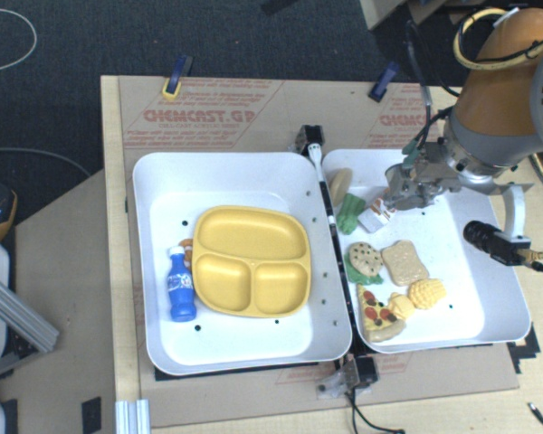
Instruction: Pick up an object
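The hand (pixel 400 197) hangs low in the right bin (pixel 489 319), toward its 11 o'clock corner, beside a green toy (pixel 351 213). How it is set cannot be told. Cookie (pixel 365 259), bread slice (pixel 404 262), corn (pixel 426 292) and pizza (pixel 377 316) lie toward 7 o'clock.

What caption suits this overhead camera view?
Claw low in the right bin of toy food; yellow tray in the left bin.

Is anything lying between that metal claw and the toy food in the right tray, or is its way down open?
Nothing visible blocks it. The gripper hangs over the upper part of the right bin, beside the green piece. The cookie, cracker, corn and pizza slice lie uncovered nearer the camera.
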`<state>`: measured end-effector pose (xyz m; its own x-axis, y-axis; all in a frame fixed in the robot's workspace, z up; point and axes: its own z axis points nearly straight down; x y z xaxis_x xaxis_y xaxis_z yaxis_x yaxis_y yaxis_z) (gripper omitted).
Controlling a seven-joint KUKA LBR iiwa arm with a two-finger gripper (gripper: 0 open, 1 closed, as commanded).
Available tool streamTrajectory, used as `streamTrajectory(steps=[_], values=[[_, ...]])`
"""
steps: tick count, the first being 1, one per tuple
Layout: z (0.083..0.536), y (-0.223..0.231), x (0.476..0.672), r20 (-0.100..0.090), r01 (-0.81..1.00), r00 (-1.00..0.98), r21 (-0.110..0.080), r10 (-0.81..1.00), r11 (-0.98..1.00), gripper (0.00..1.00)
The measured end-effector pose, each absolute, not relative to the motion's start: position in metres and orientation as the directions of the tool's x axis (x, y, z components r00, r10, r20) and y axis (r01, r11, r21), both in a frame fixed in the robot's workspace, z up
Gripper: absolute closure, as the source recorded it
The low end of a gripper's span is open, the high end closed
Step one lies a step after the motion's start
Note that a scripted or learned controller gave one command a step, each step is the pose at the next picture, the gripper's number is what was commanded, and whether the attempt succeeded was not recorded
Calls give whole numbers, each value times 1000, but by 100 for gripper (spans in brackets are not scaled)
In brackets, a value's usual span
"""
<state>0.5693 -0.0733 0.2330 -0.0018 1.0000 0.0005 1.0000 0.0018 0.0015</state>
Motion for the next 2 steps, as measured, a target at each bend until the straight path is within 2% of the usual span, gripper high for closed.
streamTrajectory(steps=[1,2], values=[[227,-79,582,-1,1000,-1,2,1000,1,100],[219,-62,575,1,1000,-2,-3,1000,2,100]])
